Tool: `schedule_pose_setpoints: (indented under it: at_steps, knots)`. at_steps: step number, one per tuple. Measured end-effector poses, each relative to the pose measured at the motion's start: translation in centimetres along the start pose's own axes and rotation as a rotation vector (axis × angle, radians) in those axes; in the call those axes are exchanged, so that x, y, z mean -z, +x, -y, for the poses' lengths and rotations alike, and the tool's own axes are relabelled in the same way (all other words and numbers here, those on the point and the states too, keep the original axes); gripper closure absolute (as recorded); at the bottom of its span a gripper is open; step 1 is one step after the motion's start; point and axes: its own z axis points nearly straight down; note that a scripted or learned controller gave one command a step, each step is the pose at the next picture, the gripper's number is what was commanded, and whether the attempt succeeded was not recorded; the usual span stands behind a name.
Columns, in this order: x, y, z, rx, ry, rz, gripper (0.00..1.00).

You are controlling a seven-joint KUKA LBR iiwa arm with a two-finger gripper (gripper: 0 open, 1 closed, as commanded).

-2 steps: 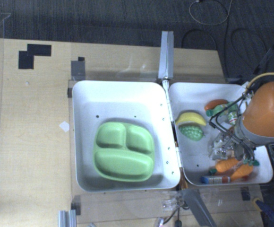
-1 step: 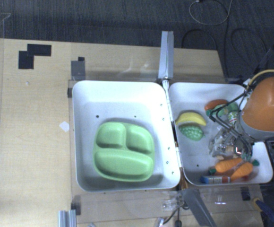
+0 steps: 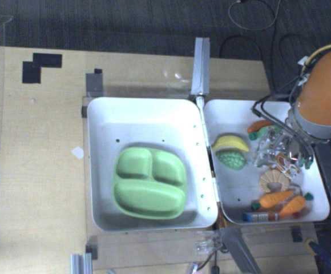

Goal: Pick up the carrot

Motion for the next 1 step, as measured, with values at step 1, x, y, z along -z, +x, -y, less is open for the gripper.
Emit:
schedule_pose_setpoints:
  at_steps: [1]
  knots:
    - [-0.02,0.01,0.02,0.0,0.0,-0.001,0.0]
